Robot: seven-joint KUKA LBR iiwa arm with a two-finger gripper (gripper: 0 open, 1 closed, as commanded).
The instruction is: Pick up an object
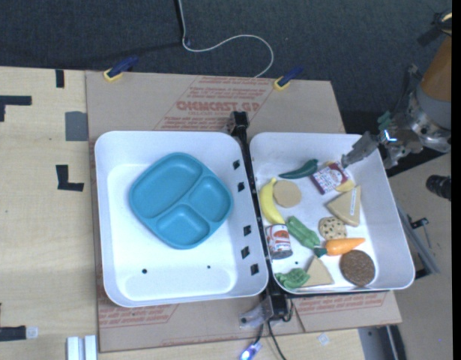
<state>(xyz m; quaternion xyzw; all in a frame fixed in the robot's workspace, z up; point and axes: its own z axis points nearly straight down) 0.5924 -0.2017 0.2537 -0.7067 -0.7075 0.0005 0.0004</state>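
- Reaching in from 3 o'clock, the gripper [359, 153] hangs over the upper right rim of the right bin [395, 223]; nothing is visible between its tips, and how it is set I cannot tell.
- Nearest item: a red-and-white packet [327, 178], just at 7 o'clock of the tip.
- Around it: a green pepper [299, 170] at 9 o'clock, a banana [269, 202], a tan round cracker [287, 194], a cheese wedge [346, 205].
- Lower in the bin: a carrot [342, 245], a brown patty [357, 267], a small can [279, 241].
- The left bin [118, 276] holds a blue divided plate [180, 199], lying flat.
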